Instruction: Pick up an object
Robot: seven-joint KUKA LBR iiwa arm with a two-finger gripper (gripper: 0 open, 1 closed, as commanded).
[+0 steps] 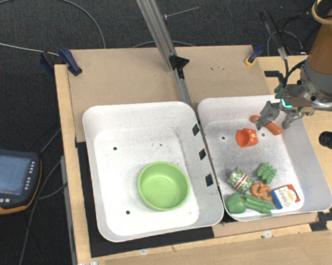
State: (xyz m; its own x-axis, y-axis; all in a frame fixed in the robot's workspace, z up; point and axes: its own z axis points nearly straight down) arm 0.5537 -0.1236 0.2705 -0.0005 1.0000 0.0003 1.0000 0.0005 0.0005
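Small orange-red cup (246, 137) — tipped sideways

Arm (324, 61): round-bodied, entering at the right edge.
Band colour: orange-brown, covering the wide upper section.
Wrist section: grey, cylindrical, below the band, with a lighter grey flange at its base.
Tool (280, 117): dark grey and metal, compact, with two short fingers (267, 116).
Indicator: small cyan-green light on the tool body.
Cables: thin black leads running along the tool's upper side toward the wrist.
Markings: none legible at this size.
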